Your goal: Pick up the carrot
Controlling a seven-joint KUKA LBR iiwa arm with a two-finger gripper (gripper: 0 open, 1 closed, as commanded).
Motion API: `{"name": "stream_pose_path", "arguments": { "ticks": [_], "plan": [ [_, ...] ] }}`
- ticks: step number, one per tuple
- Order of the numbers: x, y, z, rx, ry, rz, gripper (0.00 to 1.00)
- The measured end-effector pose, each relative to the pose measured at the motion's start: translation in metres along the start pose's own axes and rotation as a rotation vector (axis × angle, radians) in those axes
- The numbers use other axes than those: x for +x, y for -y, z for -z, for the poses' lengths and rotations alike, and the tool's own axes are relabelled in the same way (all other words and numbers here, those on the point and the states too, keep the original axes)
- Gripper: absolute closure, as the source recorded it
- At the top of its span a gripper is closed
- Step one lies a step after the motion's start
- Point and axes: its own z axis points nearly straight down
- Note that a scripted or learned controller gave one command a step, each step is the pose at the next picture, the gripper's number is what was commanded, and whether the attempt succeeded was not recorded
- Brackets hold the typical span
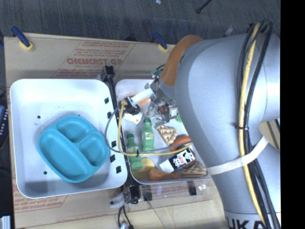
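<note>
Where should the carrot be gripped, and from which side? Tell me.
Take the carrot at its exposed mid-body, across its narrow width, probably coming straight down. It lies flat, roughly left-right in the right bin, its right end under the arm; the waffle wedge crowds its upper-left.

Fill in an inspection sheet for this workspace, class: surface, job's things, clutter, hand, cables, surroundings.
Surface: brown board bearing two white bins.
Job's things: carrot lies in the right bin, near its top.
Clutter: green bottles, waffle piece, other toy food; blue divided plate in the left bin.
Hand: hand over the right bin, beside the carrot.
Cables: yellow cable loops across the right bin.
Surroundings: dark carpet; blue clamps.
</note>
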Motion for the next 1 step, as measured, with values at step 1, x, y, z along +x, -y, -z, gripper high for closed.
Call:
{"name": "stream_pose_path", "arguments": {
  "ticks": [1],
  "plan": [
    [-0.0001,0.0,-0.0001,0.0,0.0,0.0,0.0]
  ]
}}
